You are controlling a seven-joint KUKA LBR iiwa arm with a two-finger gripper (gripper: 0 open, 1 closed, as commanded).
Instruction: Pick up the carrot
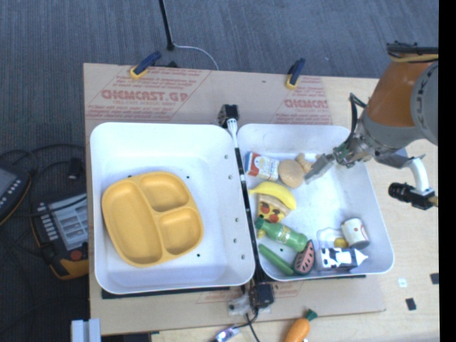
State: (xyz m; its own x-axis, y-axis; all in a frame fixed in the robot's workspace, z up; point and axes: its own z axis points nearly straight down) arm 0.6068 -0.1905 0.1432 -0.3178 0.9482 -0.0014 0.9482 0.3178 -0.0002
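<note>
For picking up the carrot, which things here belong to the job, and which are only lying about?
Belong to the job:
carrot, on the bench in front of the bins
gripper, over the right bin

Only lying about:
yellow tray in the left bin
banana
pizza slice
green bottle
watermelon slice
can

The carrot [297, 329] is orange with a green top. A yellow divided plate [151, 216] sits in a white bin [114, 141]. The banana [276, 193] is yellow, the surface [242, 95] tan with red lettering.
</note>
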